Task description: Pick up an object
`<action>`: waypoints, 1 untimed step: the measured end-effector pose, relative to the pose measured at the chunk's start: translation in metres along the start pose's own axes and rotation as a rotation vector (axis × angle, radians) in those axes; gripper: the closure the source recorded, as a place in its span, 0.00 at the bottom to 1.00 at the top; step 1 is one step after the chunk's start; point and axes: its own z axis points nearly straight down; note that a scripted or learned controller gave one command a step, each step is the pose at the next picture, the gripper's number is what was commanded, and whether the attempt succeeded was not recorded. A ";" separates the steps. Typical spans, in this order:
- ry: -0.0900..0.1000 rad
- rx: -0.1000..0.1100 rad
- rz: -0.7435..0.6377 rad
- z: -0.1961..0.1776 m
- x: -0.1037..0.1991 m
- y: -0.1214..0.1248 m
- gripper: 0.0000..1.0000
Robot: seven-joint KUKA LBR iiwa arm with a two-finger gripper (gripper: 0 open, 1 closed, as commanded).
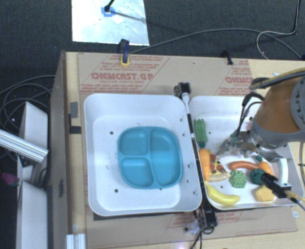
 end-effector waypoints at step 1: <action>-0.002 -0.005 -0.003 -0.022 -0.039 0.074 0.00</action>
